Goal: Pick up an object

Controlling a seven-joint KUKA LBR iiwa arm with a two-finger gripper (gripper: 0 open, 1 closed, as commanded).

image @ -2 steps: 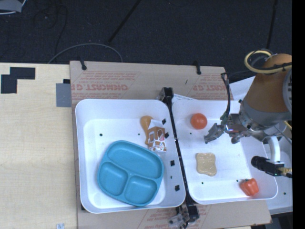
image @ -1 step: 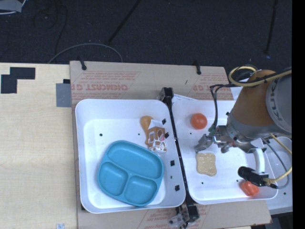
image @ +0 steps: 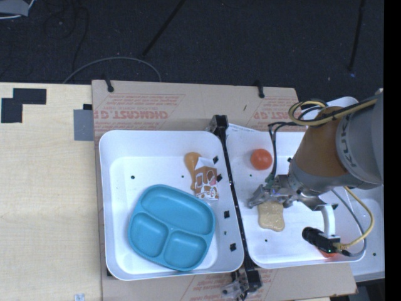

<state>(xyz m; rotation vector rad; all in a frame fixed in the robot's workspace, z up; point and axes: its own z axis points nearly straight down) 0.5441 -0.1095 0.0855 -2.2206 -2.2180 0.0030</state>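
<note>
Even, fairly bright overhead light falls on the bench — the white bins (image: pixel 113 168) come close to washing out, while the dark floor (image: pixel 188 30) above stays dim. Shadows are soft and short. The picture is slightly soft and grainy — fine detail smears.

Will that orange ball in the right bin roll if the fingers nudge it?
Probably. The orange ball looks round and smooth, lying free on the flat floor of the right bin, so a nudge would likely send it rolling. It looks small, likely light, and could slip from a pinch.
</note>
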